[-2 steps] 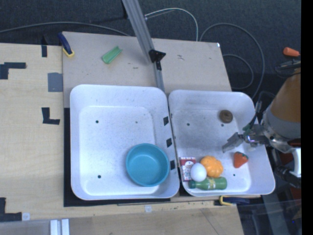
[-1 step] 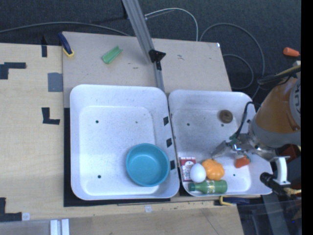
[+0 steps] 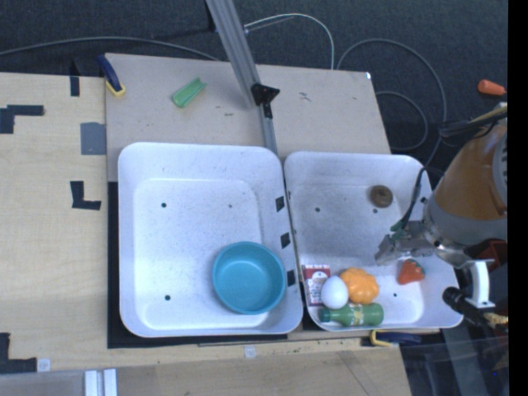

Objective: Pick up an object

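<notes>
The right bin (image 3: pixel 330 172) holds several objects. Along its front wall lie a red box (image 3: pixel 316 284), a white egg (image 3: pixel 334 292), an orange fruit (image 3: pixel 360 285) and a green bottle (image 3: pixel 353 314). A small brown disc (image 3: pixel 380 195) sits near the back. A red piece (image 3: pixel 410 271) lies at the right side. My gripper (image 3: pixel 399 247) hangs low over the bin's right side, just above and left of the red piece. Nothing is visibly held in it.
The left bin (image 3: pixel 165 180) holds a blue bowl (image 3: pixel 247 277) at its front right corner. A grey pole (image 3: pixel 239 48) slants across the back to the gap between the bins. A green block (image 3: pixel 188 92) lies on the bench behind the bins.
</notes>
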Available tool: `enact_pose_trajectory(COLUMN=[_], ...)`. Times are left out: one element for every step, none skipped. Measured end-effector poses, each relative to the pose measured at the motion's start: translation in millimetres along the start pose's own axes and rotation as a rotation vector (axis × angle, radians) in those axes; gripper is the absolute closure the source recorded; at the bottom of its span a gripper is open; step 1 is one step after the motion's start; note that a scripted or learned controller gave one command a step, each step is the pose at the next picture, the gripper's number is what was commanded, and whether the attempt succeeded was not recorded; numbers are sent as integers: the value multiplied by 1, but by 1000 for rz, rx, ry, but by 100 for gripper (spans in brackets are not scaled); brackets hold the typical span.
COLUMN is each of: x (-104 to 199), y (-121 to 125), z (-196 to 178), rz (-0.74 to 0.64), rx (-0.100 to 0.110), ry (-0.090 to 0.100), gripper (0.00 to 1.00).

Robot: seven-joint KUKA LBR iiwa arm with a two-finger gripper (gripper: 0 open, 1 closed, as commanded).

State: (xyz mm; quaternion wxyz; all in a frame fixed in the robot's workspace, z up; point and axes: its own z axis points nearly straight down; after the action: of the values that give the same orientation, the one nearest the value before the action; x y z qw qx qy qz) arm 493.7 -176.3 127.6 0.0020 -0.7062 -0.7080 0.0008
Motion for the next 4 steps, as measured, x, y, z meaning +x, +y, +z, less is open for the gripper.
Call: enact_pose_trajectory(x=[1, -7, -1, 56], y=[-1, 2, 11, 22], z=[-42, -88, -143, -128], rz=[1, 1, 0, -4], rx=[-6, -8, -9, -3], ry=[-2, -4, -4, 0], gripper=[100, 100, 100, 100])
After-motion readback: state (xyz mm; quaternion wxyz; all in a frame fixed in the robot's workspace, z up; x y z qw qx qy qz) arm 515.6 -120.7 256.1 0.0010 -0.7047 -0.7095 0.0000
